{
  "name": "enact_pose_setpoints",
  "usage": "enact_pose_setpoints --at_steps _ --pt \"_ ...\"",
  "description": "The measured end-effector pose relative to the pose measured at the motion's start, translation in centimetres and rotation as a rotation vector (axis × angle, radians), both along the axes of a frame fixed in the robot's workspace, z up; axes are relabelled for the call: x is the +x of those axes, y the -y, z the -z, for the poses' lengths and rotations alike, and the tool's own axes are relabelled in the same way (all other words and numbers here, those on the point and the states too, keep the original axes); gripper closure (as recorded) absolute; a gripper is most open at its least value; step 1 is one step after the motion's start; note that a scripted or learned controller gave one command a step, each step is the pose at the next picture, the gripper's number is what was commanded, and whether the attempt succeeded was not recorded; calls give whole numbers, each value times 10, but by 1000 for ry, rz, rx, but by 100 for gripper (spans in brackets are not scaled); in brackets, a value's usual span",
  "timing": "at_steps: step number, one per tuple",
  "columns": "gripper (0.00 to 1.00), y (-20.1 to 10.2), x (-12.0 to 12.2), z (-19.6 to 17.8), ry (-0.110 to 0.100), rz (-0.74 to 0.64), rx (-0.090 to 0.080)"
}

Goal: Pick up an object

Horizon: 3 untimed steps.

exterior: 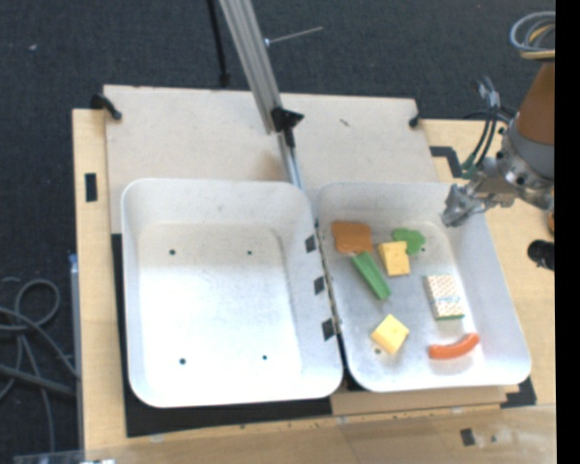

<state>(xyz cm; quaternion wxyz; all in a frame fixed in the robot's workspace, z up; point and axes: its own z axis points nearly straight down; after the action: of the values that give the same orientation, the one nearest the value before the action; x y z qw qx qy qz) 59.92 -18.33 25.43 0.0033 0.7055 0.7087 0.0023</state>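
Hand [461, 204] upper right of frame, over right bin [493, 259] rim, can't tell if apart or together | nothing seen in it | objs mid-right: green stick [371, 275], yellow block [390, 334], orange piece [453, 347] | risk: we clip rim; crowded cluster, may nudge neighbours.

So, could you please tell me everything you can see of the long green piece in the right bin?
The long green piece is a flat, plastic-looking bar, plain green, lying on the floor of the right bin, slanting from upper left to lower right. Its upper end touches the brown piece. The small yellow square lies close on its right.
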Motion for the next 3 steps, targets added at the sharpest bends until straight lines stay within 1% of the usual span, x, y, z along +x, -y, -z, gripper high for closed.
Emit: enact_pose_setpoints --at_steps 1,2,3 --pt "100 0 1 -13 -4 -1 1" --pt "100 -60 1 -11 -7 -3 2" --pt "100 -106 -10 0 -8 -1 1"
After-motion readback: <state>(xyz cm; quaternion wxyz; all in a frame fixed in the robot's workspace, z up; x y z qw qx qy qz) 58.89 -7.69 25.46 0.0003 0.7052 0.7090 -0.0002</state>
